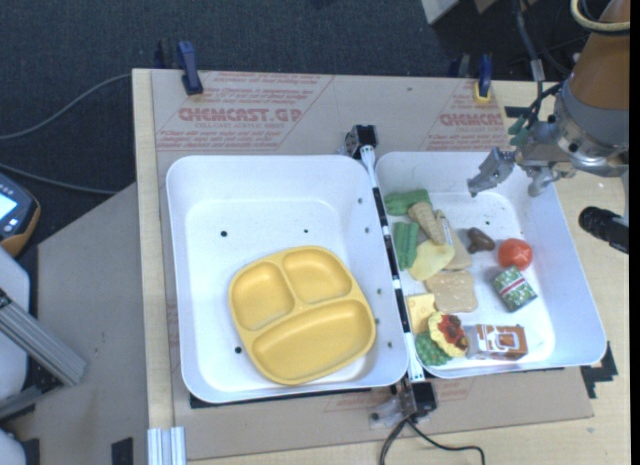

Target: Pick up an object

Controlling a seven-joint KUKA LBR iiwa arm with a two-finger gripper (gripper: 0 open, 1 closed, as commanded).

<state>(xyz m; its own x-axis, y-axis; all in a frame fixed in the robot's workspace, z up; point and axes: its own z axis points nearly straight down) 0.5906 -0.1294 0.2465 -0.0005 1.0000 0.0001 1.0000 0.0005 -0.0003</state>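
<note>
Candidate objects lie in the right bin (570,283), a heap of small toy food pieces. Nearest the hand: a red tomato (515,252), round and glossy, likely hard light plastic; it would tend to roll or squirt out unless taken across its widest part. Just left of it, a small dark brown lump (481,241), irregular in shape. Below the tomato, a green and red box (515,289), flat-sided, probably the easiest grip, across two opposite faces.

Further left, touching one another: green leafy pieces (406,221), a tan wedge (428,223), a yellow slab (433,258), and a speckled bread slice (457,292). These are thin, flat and overlapping, so hard to get a finger under. At the near edge, a printed carton (497,341) lies flat beside a mixed yellow, red and green item (441,336).

The hand (510,175) hangs above the bin's far side, over bare white floor, well apart from the heap. Its two grey fingers look spread, with nothing between them.

The left bin (190,253) holds a yellow divided plate (300,313), with three compartments and a smooth moulded finish. Both bins are shallow, matte white plastic, sitting on a paper-covered board on the table (150,153).
</note>
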